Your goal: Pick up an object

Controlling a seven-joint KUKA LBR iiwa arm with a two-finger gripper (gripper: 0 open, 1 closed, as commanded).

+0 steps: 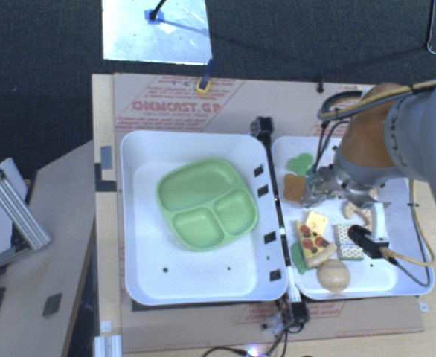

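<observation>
Grey arm with orange band (396, 136) comes in from the right, over the right-hand shallow white bin (405, 268). Gripper (319, 190) is low over that bin's upper-left part. Can't tell whether it's wide or narrow from this angle, and nothing is visibly held.

Pick candidates, all loose in the right bin:
- flat brown toast-like piece (293, 190), just left of the gripper, near the bin's left wall; can't tell if touching
- small green leaf-shaped piece (300, 162), just above the brown one
- yellow cheese-like wedge (317, 222), below the gripper
- toy pizza slice with red dots (315, 245), touching the wedge's lower edge
- round tan bread-roll-like lump (333, 275), below the pizza slice, near the bin's front wall
- small white square with a dotted pattern (344, 242), right of the pizza slice
- pale beige curved piece (359, 213), right of the gripper, under the wrist

Left-hand shallow white bin (132, 222) holds a light green three-compartment plastic plate (207, 203), about centred, lying flat, well apart from the gripper.
</observation>
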